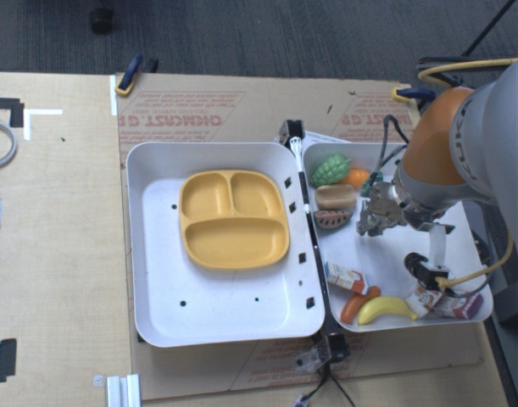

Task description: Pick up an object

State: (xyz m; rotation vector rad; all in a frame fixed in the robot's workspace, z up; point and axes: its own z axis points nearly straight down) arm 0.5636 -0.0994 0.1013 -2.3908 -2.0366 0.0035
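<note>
In the right bin (462, 227) lie the things to pick from: a green toy vegetable (330, 170) and a small orange (357, 177) at the far end, a bun (336, 197) and a brown slice (331, 219) just beside them, a small carton (344, 276), a carrot (359, 303) and a banana (386, 309) at the near end, and a packet (449, 302) in the near right corner. The pincer (374, 225) hangs over the bin's middle, right of the bun, with nothing seen between its tips; how far open it stands cannot be told. The left bin (148, 253) holds a yellow divided plate (234, 218). Both bins sit on the desk (55, 253).
</note>
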